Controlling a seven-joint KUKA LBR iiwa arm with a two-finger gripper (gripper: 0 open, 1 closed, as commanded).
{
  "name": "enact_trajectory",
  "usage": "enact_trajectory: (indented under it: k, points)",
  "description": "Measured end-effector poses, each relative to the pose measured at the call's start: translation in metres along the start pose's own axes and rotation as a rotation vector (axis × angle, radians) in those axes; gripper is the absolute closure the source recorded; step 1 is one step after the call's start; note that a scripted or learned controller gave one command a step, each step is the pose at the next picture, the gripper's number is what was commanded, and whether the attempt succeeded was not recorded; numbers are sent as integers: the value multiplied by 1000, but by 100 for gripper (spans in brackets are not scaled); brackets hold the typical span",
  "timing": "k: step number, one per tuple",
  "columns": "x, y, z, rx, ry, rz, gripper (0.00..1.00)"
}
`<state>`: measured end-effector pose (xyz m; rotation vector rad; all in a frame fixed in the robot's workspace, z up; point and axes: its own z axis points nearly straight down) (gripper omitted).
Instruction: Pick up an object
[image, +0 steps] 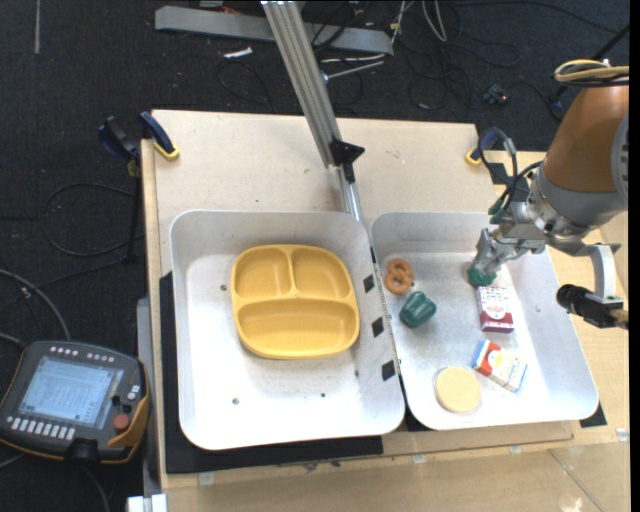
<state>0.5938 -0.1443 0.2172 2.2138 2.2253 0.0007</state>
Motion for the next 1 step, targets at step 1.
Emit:
enact_trajectory:
  k: [1]
  points:
    - [68,35,-28,-3,2,-4,100]
